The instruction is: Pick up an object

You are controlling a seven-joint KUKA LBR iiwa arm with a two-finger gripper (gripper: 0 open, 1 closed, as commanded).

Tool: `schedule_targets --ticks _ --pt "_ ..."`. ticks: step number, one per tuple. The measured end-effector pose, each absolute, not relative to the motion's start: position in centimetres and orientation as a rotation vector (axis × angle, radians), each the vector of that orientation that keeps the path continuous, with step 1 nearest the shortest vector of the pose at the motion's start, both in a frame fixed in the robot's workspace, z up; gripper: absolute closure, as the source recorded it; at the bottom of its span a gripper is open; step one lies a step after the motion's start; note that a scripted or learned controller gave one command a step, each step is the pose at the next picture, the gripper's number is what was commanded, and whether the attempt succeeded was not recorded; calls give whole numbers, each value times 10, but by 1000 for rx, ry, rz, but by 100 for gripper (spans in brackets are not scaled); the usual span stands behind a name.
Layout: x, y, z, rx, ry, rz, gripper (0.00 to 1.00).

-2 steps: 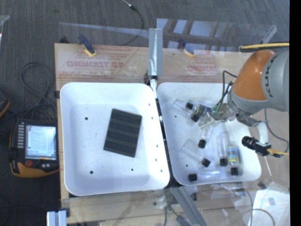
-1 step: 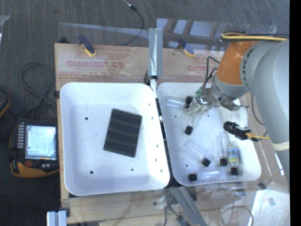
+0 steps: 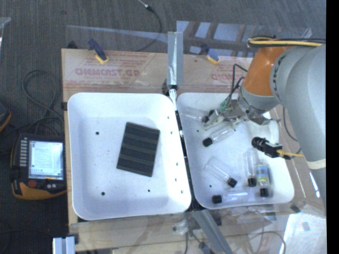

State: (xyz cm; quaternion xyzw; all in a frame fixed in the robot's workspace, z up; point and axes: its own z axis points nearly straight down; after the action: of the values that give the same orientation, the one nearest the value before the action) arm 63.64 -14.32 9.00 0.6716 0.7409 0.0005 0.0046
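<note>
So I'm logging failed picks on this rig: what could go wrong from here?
The tool sits low in the right bin among clear vials with black caps. These look smooth and round, so one may roll or slip away. They lie close together, so a neighbour could get knocked. The tool is also near the bin's back wall and might scrape it.

Wooden bench bears two white bins: left bin, right bin, side by side, touching.

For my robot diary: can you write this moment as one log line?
gripper: low in right bin, upper part | near: clear vials with black caps | left bin: black ridged pad
</note>
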Motion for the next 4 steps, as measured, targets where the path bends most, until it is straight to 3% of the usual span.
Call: schedule_targets --ticks 1,2,3,4 --pt "637 -143 101 2100 2319 2 100" --pt "637 -144 101 2100 2319 1 0" --pt "650 -128 89 2093 2349 -31 0" --pt "573 -209 142 2082 2352 -5 0"
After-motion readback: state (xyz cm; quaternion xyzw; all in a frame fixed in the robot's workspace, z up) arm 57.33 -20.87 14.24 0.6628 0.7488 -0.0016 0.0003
